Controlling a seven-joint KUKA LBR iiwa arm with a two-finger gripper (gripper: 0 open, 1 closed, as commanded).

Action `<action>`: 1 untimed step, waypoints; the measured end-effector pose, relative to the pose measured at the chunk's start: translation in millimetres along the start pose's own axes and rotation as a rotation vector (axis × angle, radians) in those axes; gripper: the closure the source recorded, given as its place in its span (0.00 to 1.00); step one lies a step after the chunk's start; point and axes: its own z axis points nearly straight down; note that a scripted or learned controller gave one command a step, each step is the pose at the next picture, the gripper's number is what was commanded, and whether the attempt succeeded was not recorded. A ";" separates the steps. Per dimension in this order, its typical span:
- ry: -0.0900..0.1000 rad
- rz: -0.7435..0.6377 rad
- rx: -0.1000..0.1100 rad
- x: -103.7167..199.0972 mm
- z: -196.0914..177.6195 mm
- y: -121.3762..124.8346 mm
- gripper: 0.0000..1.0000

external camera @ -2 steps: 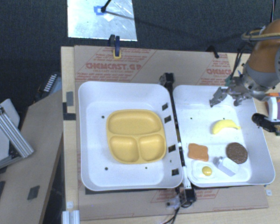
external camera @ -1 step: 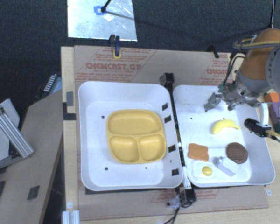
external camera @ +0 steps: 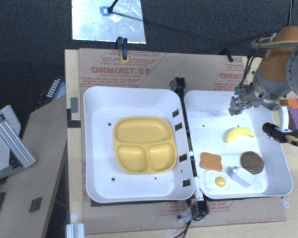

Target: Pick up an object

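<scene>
Banana [external camera: 240, 133] in right bin [external camera: 273, 182], mid-right, long axis running left-right, curved ends dipping down; toast [external camera: 211, 161], fried egg [external camera: 219, 181], brown patty [external camera: 252, 162], small white-grey item [external camera: 239, 176] hard to identify, toward front edge; yellow divided tray [external camera: 142, 144] in left bin [external camera: 97, 133]; gripper [external camera: 237, 106] over right bin's back edge, open-or-closed cannot tell; board [external camera: 134, 68] print reads "CHEMCAST", rest blurred.

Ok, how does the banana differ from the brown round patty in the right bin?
The banana is yellow, while the patty is dark brown. The banana is a curved, elongated shape, while the patty is a round disc. The banana lies nearer the hand, further back in the bin, while the patty sits toward the front beside a small grey block. Both lie loose in the right bin.
</scene>
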 end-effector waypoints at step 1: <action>0.001 0.000 0.000 8.0 -49.0 -1.6 1.00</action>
